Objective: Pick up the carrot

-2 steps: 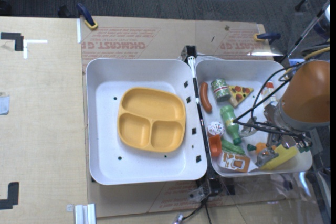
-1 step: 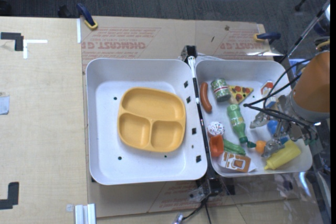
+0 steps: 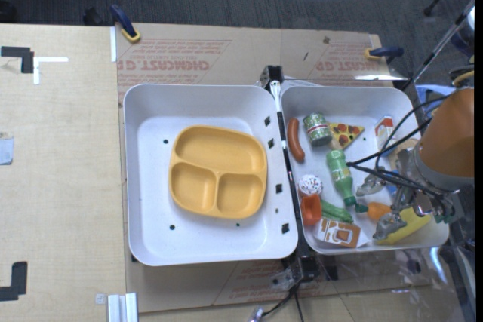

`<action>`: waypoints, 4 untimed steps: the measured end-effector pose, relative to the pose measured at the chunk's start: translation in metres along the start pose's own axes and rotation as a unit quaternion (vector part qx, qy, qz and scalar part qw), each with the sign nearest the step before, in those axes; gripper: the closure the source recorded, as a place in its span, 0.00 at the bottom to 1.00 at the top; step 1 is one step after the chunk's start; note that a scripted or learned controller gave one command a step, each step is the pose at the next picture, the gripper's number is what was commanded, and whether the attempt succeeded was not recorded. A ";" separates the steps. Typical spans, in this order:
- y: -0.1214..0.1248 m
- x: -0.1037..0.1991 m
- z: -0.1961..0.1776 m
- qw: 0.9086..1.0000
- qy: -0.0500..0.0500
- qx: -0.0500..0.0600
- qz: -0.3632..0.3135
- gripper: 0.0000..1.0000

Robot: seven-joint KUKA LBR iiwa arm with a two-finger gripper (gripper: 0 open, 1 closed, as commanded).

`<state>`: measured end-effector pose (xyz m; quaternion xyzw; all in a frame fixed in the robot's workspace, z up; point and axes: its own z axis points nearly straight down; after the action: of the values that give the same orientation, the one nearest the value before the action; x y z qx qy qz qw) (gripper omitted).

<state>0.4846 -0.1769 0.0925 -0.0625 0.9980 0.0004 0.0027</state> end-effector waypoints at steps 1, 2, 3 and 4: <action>0.009 -0.001 0.000 0.998 0.000 0.001 -0.063 0.00; -0.016 -0.004 0.000 1.000 0.000 0.001 0.009 0.00; 0.013 -0.001 0.000 1.000 0.001 0.000 -0.028 0.00; -0.012 0.001 0.000 1.000 0.000 0.001 0.018 0.00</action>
<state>0.4848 -0.1891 0.0928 -0.0445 0.9990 -0.0002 0.0031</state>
